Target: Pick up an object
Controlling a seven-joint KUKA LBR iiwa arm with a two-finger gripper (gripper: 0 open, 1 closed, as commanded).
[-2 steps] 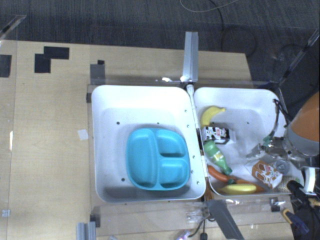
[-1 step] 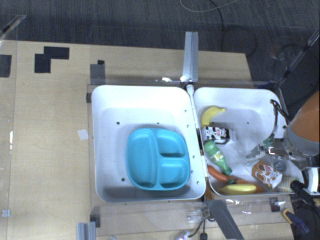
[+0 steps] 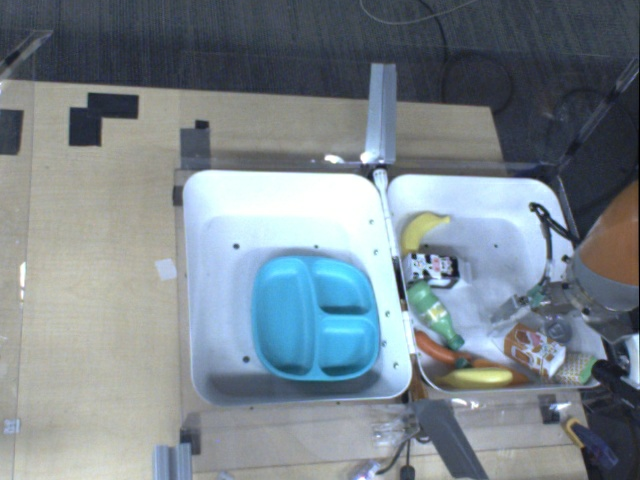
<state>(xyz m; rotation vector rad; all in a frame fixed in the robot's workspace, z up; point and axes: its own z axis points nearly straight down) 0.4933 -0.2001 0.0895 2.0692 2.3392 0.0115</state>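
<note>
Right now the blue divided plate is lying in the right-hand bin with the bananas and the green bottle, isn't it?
Not quite: the camera view shows the blue divided plate alone in the left-hand bin. The bananas and the green bottle are in the right-hand bin.

Lighting is coming across pretty even and bright, mostly from overhead. The two white bins (image 3: 290, 193) are glaring a bit, nearly blowing out along the rims. A soft shadow is pooling under the blue divided plate (image 3: 315, 318) toward 7 o'clock. The orange band (image 3: 615, 243) at 3 o'clock is looking blurry, and the dark carpet (image 3: 250, 8) at 12 o'clock is staying dim and grainy.
</note>
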